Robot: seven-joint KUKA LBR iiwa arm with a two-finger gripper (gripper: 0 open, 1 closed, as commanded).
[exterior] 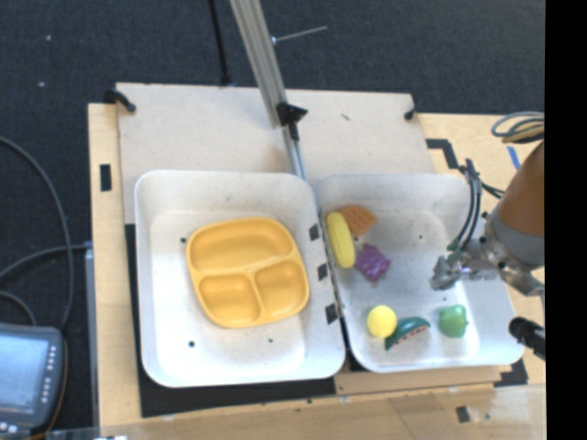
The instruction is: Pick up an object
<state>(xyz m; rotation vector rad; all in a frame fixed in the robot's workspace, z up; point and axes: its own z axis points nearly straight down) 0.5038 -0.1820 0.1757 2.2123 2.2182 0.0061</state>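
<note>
Arm reaching in from the right edge, wrist bent down and to the left.

The arm (525, 211) is entering from the right, its orange band showing uppermost and its grey wrist sitting just below that. Dark cables are running down along the wrist's left side. The gripper (446, 275) is hanging at the arm's left end, pointing down and leftward as a small grey metal cluster; it is too small and blurred to make out more.
</note>
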